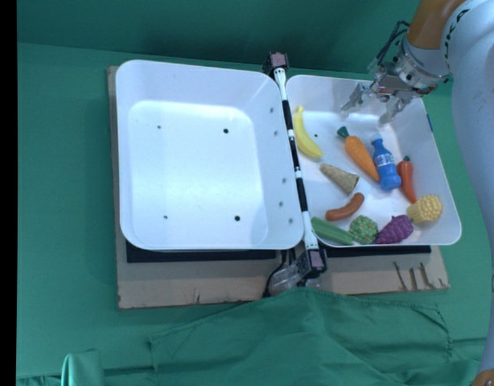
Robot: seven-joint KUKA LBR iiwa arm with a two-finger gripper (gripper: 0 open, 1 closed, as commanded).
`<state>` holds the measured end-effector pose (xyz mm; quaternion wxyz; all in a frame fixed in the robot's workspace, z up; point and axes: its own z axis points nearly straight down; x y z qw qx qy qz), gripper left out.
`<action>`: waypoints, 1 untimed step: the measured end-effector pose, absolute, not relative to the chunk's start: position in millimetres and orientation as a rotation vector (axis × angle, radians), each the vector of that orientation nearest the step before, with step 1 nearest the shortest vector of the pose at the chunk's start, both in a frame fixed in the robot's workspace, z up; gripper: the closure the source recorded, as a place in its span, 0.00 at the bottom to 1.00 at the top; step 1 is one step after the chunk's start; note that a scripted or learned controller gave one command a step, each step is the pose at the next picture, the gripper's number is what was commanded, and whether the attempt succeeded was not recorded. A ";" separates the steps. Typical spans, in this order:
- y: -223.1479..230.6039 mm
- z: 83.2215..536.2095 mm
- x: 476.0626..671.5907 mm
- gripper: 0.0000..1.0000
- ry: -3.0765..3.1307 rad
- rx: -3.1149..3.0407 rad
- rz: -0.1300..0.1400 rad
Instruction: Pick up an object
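Green cloth (62, 215) covers the whole worktop and rises as a flat backdrop (191, 10) across the top of the frame, a faint crease marking where the two meet. A brown cardboard sheet (199, 284) lies on the cloth in the middle of the frame, with a dark mat (199, 255) showing along its lower part. At the bottom edge, a loose fold of green fabric (311, 340) lies rumpled. The light is even and cool.

Green-draped bench (62, 175) bears cardboard sheet (191, 288) under two white bins (199, 87).
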<state>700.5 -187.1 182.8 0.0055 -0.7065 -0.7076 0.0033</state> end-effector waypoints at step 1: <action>-150.8 183.0 698.6 0.00 -2.220 -2.229 0.023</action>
